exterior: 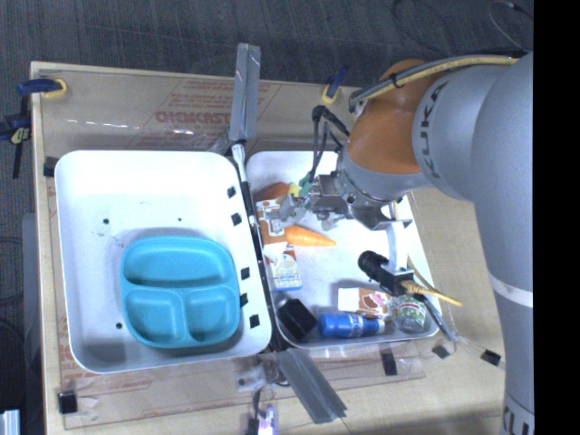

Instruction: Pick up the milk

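Closest to the camera, a grey bar [308, 390] lies slantwise on the bench [136, 107], just outside the near wall of the right bin [340, 263]. Inside that wall, reading outward from the divider between the bins, sit a black block [296, 318], a blue can [349, 324] lying on its side, and a clear cup [410, 314]. A small flat box [362, 297] rests just behind the can. The arm [471, 125] enters from the right of the view and bends over the far half of the right bin. Its orange band [385, 143] sits above the wrist, and the wrist points toward the divider. The gripper [297, 202] hangs over the far-left part of the right bin, just beyond a carrot [310, 236]; whether it is open or closed cannot be told. The milk carton [286, 267] lies in the right bin close to the divider, between the carrot and the black block, apart from the gripper. Its white face carries red and blue print, too small to read. A white-and-red packet [268, 217] stands against the divider beside the gripper; its print is likewise illegible. The left bin [136, 198] holds a blue tray [178, 293] with three compartments. Red lettering on the bench beyond the left bin is faint and cannot be read.
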`<state>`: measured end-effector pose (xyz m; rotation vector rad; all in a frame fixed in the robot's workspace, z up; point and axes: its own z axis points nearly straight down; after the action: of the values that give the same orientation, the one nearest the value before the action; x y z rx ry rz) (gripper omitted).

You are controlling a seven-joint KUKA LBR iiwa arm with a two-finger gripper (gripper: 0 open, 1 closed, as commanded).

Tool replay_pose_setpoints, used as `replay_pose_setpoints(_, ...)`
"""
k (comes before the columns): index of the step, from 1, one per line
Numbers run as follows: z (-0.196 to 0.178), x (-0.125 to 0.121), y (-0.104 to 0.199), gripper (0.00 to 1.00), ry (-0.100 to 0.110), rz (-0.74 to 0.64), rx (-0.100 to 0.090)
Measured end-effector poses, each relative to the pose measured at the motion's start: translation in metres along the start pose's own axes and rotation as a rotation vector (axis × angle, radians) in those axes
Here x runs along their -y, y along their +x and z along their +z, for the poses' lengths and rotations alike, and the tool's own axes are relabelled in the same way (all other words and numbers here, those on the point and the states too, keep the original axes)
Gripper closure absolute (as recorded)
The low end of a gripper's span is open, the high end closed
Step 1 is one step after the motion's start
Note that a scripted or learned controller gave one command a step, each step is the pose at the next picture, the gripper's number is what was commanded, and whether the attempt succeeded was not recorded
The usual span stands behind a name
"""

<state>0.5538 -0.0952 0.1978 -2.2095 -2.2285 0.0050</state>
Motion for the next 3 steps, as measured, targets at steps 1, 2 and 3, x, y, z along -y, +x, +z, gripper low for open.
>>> replay_pose_setpoints(1,0.037,0.051,-0.104,0.0,-0.003,-0.125,0.001)
replay_pose_setpoints(2,0.079,0.077,-0.115,0.0,-0.004,-0.243,0.001)
replay_pose_setpoints(3,0.107,0.077,-0.114,0.0,-0.003,-0.353,0.0)
